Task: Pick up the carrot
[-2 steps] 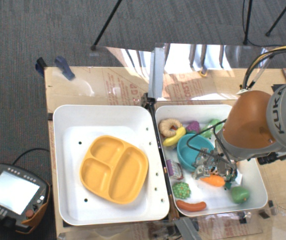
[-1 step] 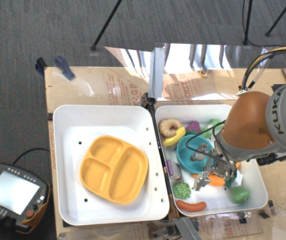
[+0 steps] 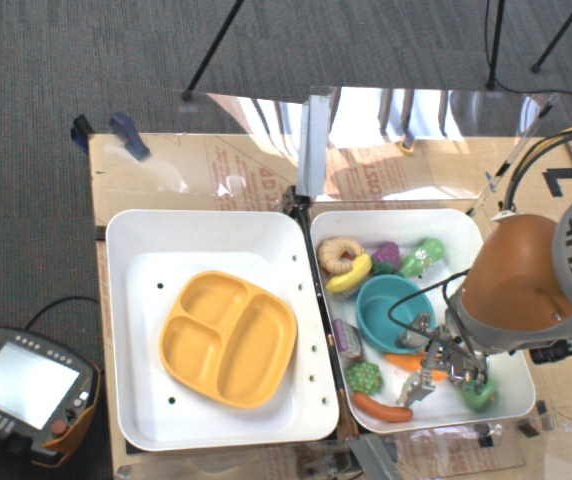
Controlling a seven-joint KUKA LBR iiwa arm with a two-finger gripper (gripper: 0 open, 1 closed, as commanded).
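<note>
Carrot (image 3: 403,362) flat in right bin (image 3: 466,220), long axis left-right, right end hidden under gripper (image 3: 436,370). Gripper state: cannot tell. Same bin: teal bowl (image 3: 386,308), banana (image 3: 349,275), donut (image 3: 339,253), sausage (image 3: 381,407). Left bin (image 3: 136,238): yellow divided plate (image 3: 228,338).

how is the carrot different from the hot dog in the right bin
The carrot is orange and lies partly hidden under the hand; the hot dog is red-brown and in full view. The carrot sits just below the teal bowl; the hot dog lies nearer the bin's front wall. Both are long, slim toy foods.
</note>
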